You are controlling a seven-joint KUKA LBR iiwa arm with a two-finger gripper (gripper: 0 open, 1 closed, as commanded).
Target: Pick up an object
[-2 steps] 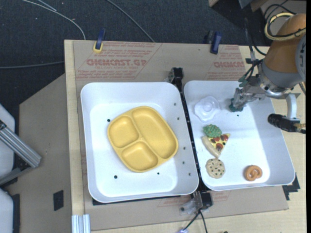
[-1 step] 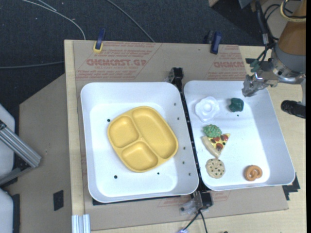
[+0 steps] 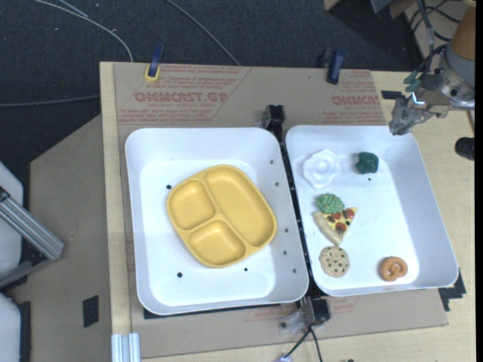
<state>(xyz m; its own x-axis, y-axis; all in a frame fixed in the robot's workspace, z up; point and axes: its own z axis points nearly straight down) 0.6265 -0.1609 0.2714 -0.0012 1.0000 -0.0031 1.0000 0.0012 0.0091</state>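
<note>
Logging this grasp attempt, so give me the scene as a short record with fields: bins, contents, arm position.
left bin: holds a yellow divided plate
right bin: holds six small toy foods
top row: white fried egg, dark green lump
middle: broccoli touching a pizza slice
bottom row: chocolate chip cookie, glazed doughnut
tool: above the right bin's far right corner, nothing seen in it
tool to items: apart from all of them; the dark green lump is nearest

grey metal wrist (image 3: 453, 81), dark cables
</note>
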